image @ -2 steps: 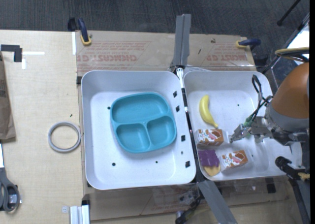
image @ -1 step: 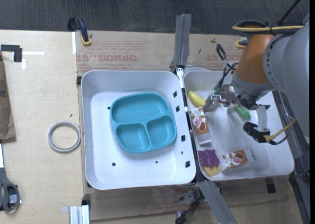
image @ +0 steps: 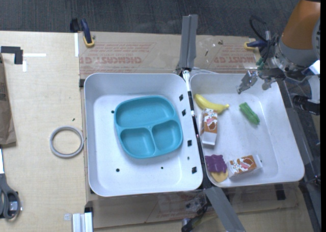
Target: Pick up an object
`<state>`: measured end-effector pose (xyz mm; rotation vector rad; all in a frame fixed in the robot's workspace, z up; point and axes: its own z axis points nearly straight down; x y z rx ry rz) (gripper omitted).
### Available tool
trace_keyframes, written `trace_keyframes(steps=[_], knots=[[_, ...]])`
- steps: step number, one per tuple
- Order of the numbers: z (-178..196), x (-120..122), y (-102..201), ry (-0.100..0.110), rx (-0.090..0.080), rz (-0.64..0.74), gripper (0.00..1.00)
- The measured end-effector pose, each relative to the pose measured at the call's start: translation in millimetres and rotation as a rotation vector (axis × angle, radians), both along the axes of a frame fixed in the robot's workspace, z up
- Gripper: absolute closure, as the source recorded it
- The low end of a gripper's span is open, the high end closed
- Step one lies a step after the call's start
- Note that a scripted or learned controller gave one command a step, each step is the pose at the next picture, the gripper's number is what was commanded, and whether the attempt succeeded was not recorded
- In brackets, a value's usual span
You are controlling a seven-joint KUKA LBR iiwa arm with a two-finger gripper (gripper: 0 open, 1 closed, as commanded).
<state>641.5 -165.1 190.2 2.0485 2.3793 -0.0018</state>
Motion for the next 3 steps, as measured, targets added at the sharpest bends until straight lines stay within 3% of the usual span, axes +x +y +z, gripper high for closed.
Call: trace_keyframes(steps=[1,2,3], knots=[[-99,-26,-34,0.001,0.001,0.026,0.00],[-90,-26,-34,0.002,0.000,0.027,1.00],[50,-121,18,0.003,0.001,-0.013,1.00]])
